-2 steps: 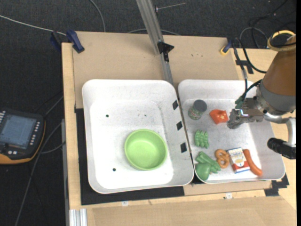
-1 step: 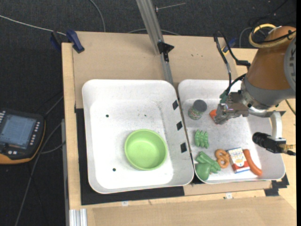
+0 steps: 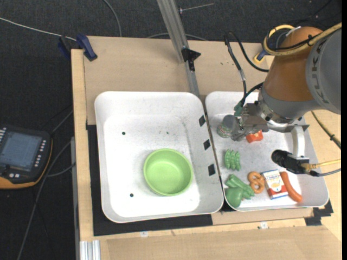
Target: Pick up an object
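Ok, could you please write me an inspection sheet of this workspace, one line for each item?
Surface: wooden bench bearing a white left bin and a white right bin.
Job's things: right bin holds a grey object, red-orange piece, green ridged toy, green leafy toy, pretzel, small carton and orange stick; left bin holds a green bowl.
Clutter: blue clamp at the bench's far left corner.
Grippers: gripper low over the right bin, beside the grey object and red-orange piece; a hold cannot be told.
Cables: black cable over the bench; thin cable on the floor.
Surroundings: dark carpet, teach pendant, metal pole.
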